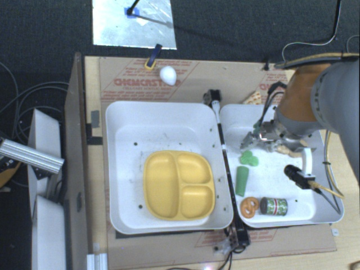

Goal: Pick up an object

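**Arm low over the right bin, objects lying loose below it**

Dark carpet surrounds a brown cardboard-covered bench (185, 75) printed with red lettering, and black cables trail across the floor at the left. Two shallow white bins sit side by side on the cardboard. In the left bin (163, 117) lies a yellow divided plate (179, 184) with three compartments, resting toward the near side.

From the right, the grey arm (332, 94) with its orange band reaches over the right bin (236, 114). Its gripper (257, 137) hangs low over the far part of that bin, just above and to the right of a small green piece; whether the fingers are spread or closed cannot be told from this angle, and nothing can be seen between them.

Loose things for picking lie in the right bin. A green cylinder (242, 180) lies lengthwise along the bin's left wall. Just beyond it sits the small green piece (248, 159). Near the front wall a small can (273, 206) with a green label lies on its side, with a pretzel (249, 207) just beside it on the left.

Beyond the bins, a white egg (168, 75) rests on the cardboard. A shiny silver sheet (134, 14) lies on the carpet behind the bench.
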`<action>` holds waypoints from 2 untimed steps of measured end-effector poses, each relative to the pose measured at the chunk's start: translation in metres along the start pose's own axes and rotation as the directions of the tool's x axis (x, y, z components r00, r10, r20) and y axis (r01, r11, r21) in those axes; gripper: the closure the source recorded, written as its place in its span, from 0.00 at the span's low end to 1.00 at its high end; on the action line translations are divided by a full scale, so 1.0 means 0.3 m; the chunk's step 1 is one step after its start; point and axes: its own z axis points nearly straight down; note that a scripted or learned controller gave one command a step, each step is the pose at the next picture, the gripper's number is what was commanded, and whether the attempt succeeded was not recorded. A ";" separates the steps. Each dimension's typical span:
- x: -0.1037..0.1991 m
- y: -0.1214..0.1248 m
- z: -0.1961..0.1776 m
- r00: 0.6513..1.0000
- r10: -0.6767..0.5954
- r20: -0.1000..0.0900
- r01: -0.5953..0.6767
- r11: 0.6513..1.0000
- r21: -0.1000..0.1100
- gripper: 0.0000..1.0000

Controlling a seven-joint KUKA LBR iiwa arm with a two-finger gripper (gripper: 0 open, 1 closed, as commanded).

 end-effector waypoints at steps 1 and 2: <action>-0.180 0.239 -0.304 1.000 -0.003 0.006 0.003 1.000 -0.015 0.00; 0.008 0.073 -0.123 1.000 -0.006 -0.004 0.006 1.000 0.008 0.00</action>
